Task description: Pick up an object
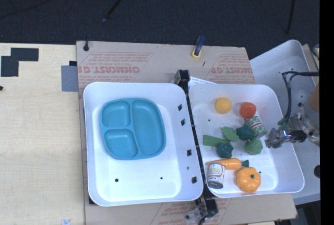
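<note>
Nearest in the right bin (pixel 292 177) sit a ribbed orange pumpkin (pixel 248 179), a small labelled can (pixel 215 175) on its side and a smooth carrot (pixel 230 163). Beyond them lie knobbly green vegetables (pixel 237 138), then a red tomato (pixel 248 109) and a round yellow ball (pixel 223 105). The metal gripper (pixel 277 139) hovers at the bin's right side, near the greens; whether it is open or closed cannot be told. The left bin (pixel 99 177) holds a glossy blue divided plate (pixel 132 128).
</note>
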### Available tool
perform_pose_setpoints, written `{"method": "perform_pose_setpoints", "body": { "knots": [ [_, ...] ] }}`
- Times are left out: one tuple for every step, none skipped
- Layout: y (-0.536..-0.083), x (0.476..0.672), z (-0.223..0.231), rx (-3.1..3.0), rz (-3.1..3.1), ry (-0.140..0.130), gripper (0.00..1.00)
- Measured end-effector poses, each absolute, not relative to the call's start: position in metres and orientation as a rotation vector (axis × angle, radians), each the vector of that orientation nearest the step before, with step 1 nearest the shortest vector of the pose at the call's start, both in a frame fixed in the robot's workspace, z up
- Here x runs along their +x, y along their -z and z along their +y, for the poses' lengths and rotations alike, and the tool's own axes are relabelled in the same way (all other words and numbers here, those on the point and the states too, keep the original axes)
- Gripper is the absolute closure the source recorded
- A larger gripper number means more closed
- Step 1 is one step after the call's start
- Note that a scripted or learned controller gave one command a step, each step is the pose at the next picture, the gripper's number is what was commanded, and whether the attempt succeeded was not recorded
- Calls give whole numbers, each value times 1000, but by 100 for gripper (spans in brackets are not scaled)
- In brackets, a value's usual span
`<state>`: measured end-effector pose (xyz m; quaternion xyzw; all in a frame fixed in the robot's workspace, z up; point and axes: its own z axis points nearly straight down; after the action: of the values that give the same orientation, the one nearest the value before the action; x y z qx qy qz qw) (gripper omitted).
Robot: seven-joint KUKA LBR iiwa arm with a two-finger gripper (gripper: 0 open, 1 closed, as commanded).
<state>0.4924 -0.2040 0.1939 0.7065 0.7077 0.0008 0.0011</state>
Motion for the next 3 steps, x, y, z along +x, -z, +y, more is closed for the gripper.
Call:
{"method": "perform_pose_setpoints", "body": {
  "knots": [
    [-230, 493, -205, 2219, 2222, -1, 100],
    [-238, 516, -152, 2217, 2229, -1, 100],
    [-225, 543, -101, 2218, 2230, 0, 100]
  ]
}}
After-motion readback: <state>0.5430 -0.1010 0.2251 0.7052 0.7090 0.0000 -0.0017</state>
